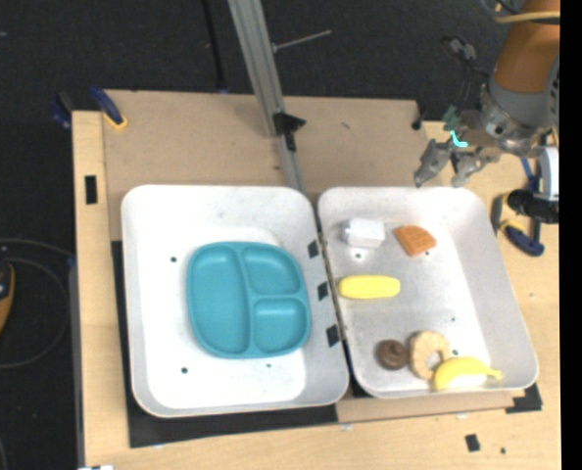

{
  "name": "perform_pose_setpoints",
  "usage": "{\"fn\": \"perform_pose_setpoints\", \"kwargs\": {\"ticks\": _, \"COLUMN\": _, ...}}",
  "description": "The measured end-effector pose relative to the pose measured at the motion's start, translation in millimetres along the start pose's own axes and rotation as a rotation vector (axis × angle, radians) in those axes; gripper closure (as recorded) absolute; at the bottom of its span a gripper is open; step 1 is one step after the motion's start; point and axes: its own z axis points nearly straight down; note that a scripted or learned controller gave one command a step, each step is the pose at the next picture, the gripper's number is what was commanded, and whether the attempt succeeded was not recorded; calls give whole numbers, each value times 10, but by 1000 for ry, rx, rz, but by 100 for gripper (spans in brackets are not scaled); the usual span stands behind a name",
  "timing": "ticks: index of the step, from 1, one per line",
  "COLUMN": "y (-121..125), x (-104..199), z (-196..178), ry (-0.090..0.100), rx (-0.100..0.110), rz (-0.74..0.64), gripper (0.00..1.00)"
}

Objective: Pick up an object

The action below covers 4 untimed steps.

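nearest the camera, at the bottom of the view, a wooden bench (pixel 222 439) carries two shallow white bins side by side. using the teal divided plate (pixel 249 297) as the landmark: it lies in the middle of the left bin (pixel 149 262), and nothing else can be made out in that bin. just right of the plate is the seam between the bins, then the right bin (pixel 487 292), which holds all the loose things. moving rightward from the plate: a yellow oblong piece (pixel 369 287) lies closest, level with the plate's upper half; a small white block (pixel 363 231) sits beyond it, toward the far wall; an orange wedge (pixel 414 239) lies just right of the block. lower down, right of the plate's bottom edge, a dark brown round piece (pixel 391 353) touches a tan round cookie (pixel 428 351), with a banana (pixel 465 371) touching the cookie near the bin's front corner.

far right of the plate and beyond the right bin's back rim, the gripper (pixel 446 167) hangs above the bench with its two fingers spread apart, holding nothing. judging from this, the pick has not begun; the arm is in the approach step. the next move calls for travelling over the right bin, choosing one item, and descending with fingers either side of it. the orange wedge seems the closest candidate.
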Motion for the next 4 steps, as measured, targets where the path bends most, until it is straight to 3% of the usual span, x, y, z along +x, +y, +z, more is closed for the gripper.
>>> {"fn": "perform_pose_setpoints", "kwargs": {"ticks": 1, "y": 13, "x": 0, "z": -36, "ry": -1, "rx": -6, "rz": -1, "gripper": 0}}
{"fn": "perform_pose_setpoints", "kwargs": {"ticks": 3, "y": -51, "x": -56, "z": 1200, "ry": -1, "rx": -1, "rz": 1, "gripper": 0}}
{"fn": "perform_pose_setpoints", "kwargs": {"ticks": 4, "y": -48, "x": -63, "z": 1497, "ry": -2, "rx": -4, "rz": -1, "gripper": 0}}
